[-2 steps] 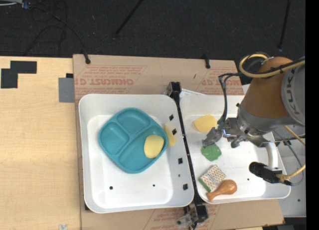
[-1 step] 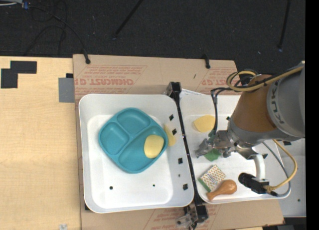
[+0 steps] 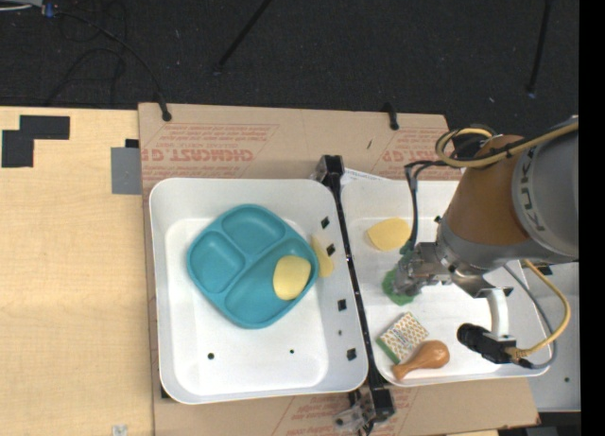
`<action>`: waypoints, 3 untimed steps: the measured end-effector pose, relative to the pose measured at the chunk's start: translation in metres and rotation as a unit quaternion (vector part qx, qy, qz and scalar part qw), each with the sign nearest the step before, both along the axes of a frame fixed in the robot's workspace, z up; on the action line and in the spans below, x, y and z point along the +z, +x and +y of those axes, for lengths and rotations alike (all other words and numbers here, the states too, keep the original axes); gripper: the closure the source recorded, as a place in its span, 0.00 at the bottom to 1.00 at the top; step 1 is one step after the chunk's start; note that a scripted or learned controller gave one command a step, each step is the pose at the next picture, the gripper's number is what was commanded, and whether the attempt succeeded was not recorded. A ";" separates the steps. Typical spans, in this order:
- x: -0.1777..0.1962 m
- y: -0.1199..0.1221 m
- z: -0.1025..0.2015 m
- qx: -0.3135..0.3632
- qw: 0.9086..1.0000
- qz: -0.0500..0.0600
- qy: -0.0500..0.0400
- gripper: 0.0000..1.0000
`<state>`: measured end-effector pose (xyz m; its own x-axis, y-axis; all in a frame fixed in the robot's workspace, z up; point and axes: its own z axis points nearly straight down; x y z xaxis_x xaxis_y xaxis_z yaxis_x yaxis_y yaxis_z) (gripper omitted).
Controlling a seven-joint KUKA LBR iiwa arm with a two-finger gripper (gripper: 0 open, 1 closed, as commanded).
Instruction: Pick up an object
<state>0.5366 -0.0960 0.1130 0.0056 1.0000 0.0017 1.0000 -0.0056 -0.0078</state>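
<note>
The gripper [image 3: 408, 278] is low in the right bin [image 3: 430, 368], down at a small green object [image 3: 391, 283] — whether it grips it I cannot tell. Nothing looks lifted, so the pick seems not yet done. Just beside lie a pale yellow piece [image 3: 388, 234], a patterned block [image 3: 404, 335] and an orange-brown drumstick shape [image 3: 422, 358] — in the left bin [image 3: 189, 368], a teal divided plate [image 3: 241, 264] carries a yellow lump [image 3: 292, 276]
</note>
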 end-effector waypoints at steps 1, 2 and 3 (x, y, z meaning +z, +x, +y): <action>0.060 -0.006 -0.005 0.001 1.000 -0.005 -0.001 1.00; 0.119 0.003 -0.003 0.003 1.000 -0.006 -0.001 1.00; 0.160 0.004 -0.004 0.003 1.000 -0.005 -0.001 1.00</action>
